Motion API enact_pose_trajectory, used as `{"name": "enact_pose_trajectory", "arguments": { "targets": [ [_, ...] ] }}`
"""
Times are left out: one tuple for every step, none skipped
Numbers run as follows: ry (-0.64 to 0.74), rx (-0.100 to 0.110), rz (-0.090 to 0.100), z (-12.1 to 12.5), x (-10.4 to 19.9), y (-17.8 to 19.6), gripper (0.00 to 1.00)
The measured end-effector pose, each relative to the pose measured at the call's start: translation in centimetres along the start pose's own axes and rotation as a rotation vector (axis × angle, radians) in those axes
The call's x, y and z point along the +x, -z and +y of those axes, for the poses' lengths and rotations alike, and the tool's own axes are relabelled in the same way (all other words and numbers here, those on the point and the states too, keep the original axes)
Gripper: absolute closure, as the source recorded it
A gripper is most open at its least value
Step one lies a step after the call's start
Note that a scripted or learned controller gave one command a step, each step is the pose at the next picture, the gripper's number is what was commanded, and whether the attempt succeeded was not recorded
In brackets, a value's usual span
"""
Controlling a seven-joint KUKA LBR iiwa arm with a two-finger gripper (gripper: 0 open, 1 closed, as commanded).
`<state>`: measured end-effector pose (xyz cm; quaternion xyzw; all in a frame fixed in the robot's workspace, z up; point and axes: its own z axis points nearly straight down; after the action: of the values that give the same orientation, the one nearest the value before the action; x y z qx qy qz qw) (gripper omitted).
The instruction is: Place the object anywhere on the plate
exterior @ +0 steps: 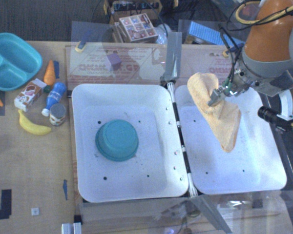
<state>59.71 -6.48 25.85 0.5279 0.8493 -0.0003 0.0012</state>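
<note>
In the right white bin (263, 174): soft yellow cloth (216, 112), pinched by the gripper (216, 99). We judge carrying is underway; next, we cross to the round teal plate (117, 139), left bin (88, 179).

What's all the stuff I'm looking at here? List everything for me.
Bins: two, white, side by side on the bench.
Plate: one, teal, in the left bin.
Cloth: one, yellow, over the right bin, held at the tool.
Divided tray: one, blue, far left.
Banana: one, yellow, left of the bins.
Carrot: one, orange, beside the tray.
Bottle: one, blue and white.
Can: one, grey.
Carton: one, white and brown.
Arm: one, grey and orange, from the right.
Tool: one, dark, gripping the cloth.
</note>
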Motion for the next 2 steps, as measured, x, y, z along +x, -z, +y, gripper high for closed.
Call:
{"name": "enact_pose_trajectory", "arguments": {
  "targets": [
    [0.132, 0.001, 0.003, -0.2, 6.3, -2.1, 1.00],
    [0.318, -0.004, 0.000, 1.7, 10.9, 1.6, 1.00]
  ]
}}
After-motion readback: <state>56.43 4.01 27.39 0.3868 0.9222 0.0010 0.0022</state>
